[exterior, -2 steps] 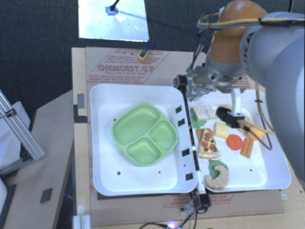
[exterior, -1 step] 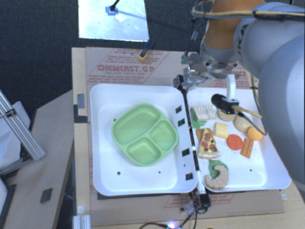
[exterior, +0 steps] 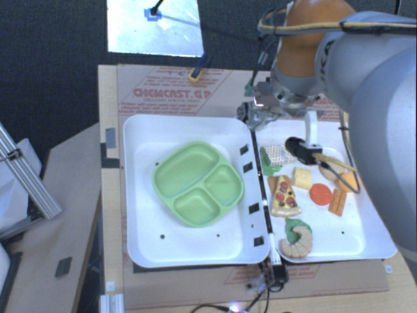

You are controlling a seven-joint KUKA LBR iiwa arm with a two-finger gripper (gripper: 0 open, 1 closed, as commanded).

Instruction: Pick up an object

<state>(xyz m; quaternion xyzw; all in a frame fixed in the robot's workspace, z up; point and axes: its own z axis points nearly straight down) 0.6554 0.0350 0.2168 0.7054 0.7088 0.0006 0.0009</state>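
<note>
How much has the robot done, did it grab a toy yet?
Nothing looks picked up yet. The gripper is at the far edge of the bins, near the divider, with no toy seen in it. The pizza slice, tomato slice, cheese piece and shrimp all lie in the right bin. The green plate sits in the left bin. Reaching down, gripping and lifting are all left.

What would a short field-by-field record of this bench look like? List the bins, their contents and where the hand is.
left bin: green divided plate
right bin: toy foods, including pizza slice, cheese square, tomato slice, shrimp
hand: above the far end of the divider between the bins
hand state: cannot tell
held object: none seen
</note>
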